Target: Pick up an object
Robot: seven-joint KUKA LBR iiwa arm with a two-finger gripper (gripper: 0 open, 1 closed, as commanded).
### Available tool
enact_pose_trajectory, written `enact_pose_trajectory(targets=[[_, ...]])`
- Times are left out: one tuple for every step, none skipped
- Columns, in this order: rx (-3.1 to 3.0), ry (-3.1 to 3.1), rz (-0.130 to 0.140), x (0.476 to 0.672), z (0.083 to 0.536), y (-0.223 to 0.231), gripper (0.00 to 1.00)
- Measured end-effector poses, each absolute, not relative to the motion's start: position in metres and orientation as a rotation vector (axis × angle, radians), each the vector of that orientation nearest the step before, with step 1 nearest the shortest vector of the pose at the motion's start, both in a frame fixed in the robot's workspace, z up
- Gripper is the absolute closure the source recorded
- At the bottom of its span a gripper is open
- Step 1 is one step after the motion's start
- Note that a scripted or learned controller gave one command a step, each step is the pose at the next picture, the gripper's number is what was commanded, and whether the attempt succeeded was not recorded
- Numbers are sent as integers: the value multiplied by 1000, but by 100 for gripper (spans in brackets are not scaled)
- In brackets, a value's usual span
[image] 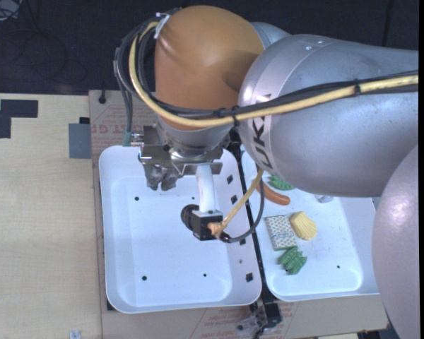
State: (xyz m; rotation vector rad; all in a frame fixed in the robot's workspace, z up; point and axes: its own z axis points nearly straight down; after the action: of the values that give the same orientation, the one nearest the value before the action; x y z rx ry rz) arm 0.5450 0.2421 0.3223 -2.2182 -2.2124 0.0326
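**Mia:** Where is the robot's hand?

**Ben:** The gripper (161, 181) hangs over the left bin (148, 267). It is near the top edge of that bin, a little left of the middle of the picture.

**Mia:** Is it open or closed?

**Ben:** I cannot tell. We look down on it, and the big grey arm (325, 119) with its orange band (205, 55) hides a lot of it.

**Mia:** Where are the toys it could pick up?

**Ben:** They are in the right bin (339, 267), a bit right of the middle of the picture. There is a yellow corn (303, 225). Just beside it, on its left, lies a speckled square block (280, 232). A bumpy green toy (292, 260) sits right below the block.

**Mia:** Anything else?

**Ben:** Yes. Higher up lies a long orange toy (276, 196). A green piece (280, 184) peeks out just above it, partly under the arm, so I cannot tell what it is.

**Mia:** Is the hand near the toys?

**Ben:** No. It is well apart from them, over the other bin.

**Mia:** What is under the bins?

**Ben:** A pale wooden bench (35, 224). It has a black shape (18, 113) and a grey patch (78, 140) in the upper left of the picture.
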Motion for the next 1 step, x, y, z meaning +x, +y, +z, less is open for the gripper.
enact_pose_trajectory(targets=[[-2228,-2220,-14,485,449,172,100]])
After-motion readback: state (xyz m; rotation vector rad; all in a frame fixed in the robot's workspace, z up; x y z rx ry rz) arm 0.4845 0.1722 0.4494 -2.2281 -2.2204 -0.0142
